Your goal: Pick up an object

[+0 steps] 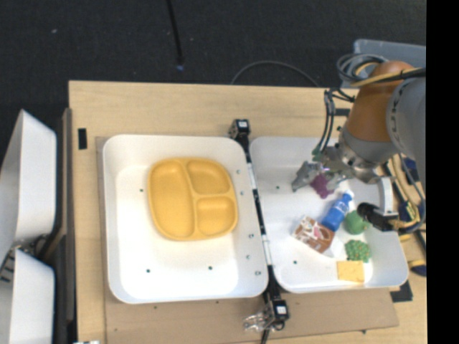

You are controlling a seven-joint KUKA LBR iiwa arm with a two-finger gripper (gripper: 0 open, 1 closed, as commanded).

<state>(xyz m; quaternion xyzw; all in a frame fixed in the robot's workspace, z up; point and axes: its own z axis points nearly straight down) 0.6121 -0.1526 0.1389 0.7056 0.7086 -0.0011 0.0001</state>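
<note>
I am looking at a small purple thing (322, 185) lying in the right bin (287, 264), near the top of it. It is sitting right by my pincer (313, 175), which is hanging low over that spot. I cannot tell if the pincer is wide, narrow, or holding the purple thing, so I am not saying it has it.

I am guessing the purple thing is light and hard, maybe smooth plastic, so it could slip. I am thinking the best place to pinch it is across its middle.

Just beside it are a blue bottle (337, 211), a crinkly snack packet (313, 234), a green ball (354, 223), a bumpy green toy (357, 249) and a yellow block (351, 271).

The left bin (129, 278) is holding a yellow tray (192, 197). Both bins are sitting on the table (179, 95).
</note>
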